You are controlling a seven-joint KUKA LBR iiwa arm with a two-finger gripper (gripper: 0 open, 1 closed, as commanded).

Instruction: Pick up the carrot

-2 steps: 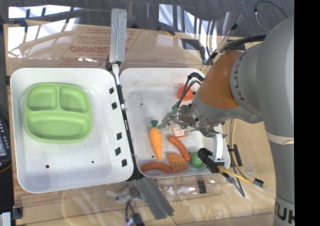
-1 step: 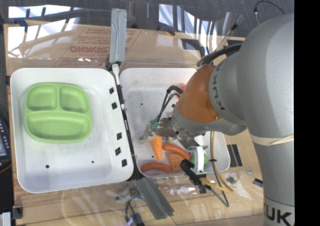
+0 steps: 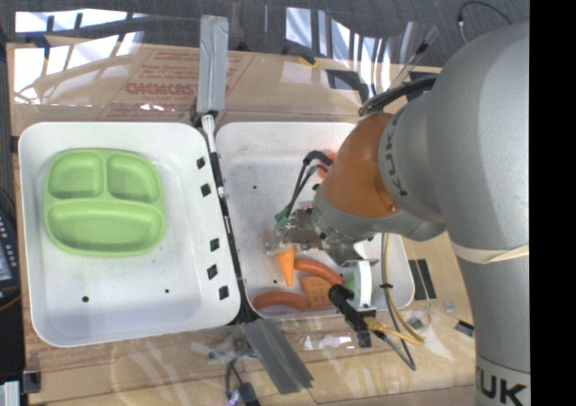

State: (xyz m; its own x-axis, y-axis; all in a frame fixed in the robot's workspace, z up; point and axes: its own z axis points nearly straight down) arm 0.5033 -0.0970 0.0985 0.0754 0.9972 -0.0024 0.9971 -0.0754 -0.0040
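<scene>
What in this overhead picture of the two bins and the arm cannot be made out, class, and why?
- Gripper: fingers lost in dark clutter under the wrist; open or shut unclear.
- Carrot: its upper end is covered by the gripper; contact unclear.
- Right bin: its right side is hidden by the arm.
- Orange items near the front wall: too blurred to identify.

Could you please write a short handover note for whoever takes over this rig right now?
Gripper: low in the right bin, just above the carrot; finger state unclear.
Carrot: lies in the right bin's near half, beside orange sausage-like pieces.
Left bin: holds a green divided plate.
Done: arm is positioned over the carrot.
Left: grasp the carrot and lift it.
</scene>
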